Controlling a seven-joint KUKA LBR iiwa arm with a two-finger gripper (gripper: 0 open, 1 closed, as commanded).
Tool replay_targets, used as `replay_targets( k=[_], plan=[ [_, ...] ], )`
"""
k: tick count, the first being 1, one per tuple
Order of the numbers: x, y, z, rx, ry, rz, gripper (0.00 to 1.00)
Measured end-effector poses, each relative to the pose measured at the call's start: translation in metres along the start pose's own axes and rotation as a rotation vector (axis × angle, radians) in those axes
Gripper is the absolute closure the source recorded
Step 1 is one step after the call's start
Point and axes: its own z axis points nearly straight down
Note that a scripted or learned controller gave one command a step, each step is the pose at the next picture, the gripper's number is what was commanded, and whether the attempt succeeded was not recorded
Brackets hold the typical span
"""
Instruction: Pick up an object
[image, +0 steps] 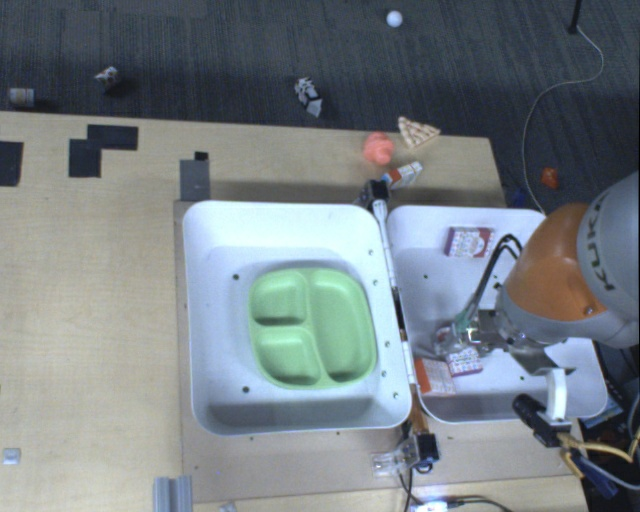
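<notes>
Here the wooden counter (90, 300) carries two white bins side by side. The left bin (210, 300) holds a light green divided plate (312, 326), lying flat near the middle, with three compartments facing up. Behind the bins, near the counter's far edge, lie a pink ball (378, 148), a wedge-shaped toy like a pizza slice (418, 131) just to its right, and a small tube-like item (404, 175) below them.

The right bin (430, 240) has a small red and white packet (467, 242) lying flat near its back wall, well apart from the arm. Lower in that bin, near the left wall, sits a cluster of small things: a flat orange-red piece (422, 375) by the rim and a small printed card or packet (462, 361) beside it. The grey arm with its orange band (555, 275) reaches in from the right, and its jaws (458, 340) are down right at this cluster. Whether the jaws are wide, narrow, or gripping anything cannot be told, since the wrist and wiring blur that spot.
</notes>
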Motion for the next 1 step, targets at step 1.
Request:
replay_targets(
  k=[1],
  plan=[
    [0.0427,-0.0021,-0.1014,0.013,0.004,-0.001,1.0]
  ],
)
